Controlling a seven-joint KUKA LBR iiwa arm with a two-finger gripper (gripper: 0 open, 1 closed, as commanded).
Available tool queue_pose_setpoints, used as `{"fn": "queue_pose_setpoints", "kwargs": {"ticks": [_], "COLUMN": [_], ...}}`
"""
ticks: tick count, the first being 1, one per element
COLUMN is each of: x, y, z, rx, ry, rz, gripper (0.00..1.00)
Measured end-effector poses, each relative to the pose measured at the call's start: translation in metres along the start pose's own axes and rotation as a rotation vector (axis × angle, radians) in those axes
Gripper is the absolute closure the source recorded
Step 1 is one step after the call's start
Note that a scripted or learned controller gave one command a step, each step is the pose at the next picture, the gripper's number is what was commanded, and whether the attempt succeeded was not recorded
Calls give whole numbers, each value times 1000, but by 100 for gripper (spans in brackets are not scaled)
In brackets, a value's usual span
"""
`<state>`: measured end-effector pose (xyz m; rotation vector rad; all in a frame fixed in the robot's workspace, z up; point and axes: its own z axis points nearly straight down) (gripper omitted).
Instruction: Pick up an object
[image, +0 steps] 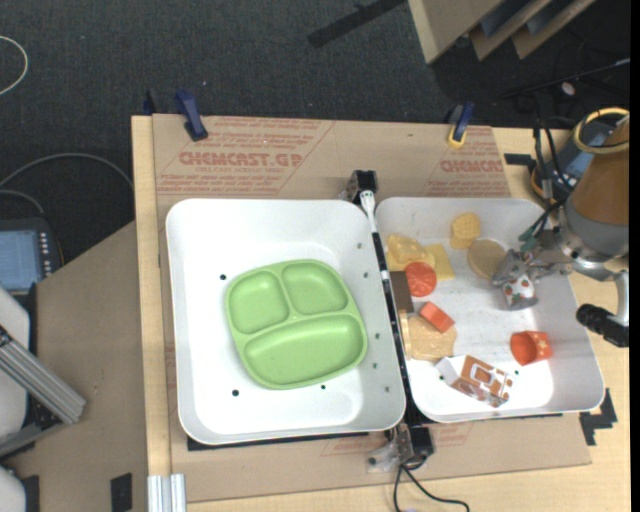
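My gripper (517, 288) hangs low over the right part of the right bin (575, 385), just right of a tan round disc (482, 258). Loose items lie around it. A small yellow piece (464, 229) sits at the back. A pale yellow slab (405, 250), a red round piece (421, 279) and an orange block (436, 318) are on the left. A tan slab (428, 343) lies below them. A red-orange piece (530, 347) rests in front of the gripper, and a brown and white lattice item (482, 378) is near the front rim.
The left bin (200, 250) holds a green divided plate (296, 322). A black divider strip (385, 290) runs between the bins. Clamps (190, 115) (460, 122) grip the cardboard base at the back. Cables and the arm's body (600, 200) crowd the right side.
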<state>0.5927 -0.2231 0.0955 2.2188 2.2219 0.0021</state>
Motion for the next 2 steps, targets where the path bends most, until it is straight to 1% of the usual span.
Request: {"fn": "queue_pose_setpoints", "kwargs": {"ticks": [1, 2], "x": [55, 142], "y": [-21, -17], "z": [0, -95], "rx": [6, -7], "ry": [2, 1], "rz": [0, -7], "gripper": [100, 100]}}
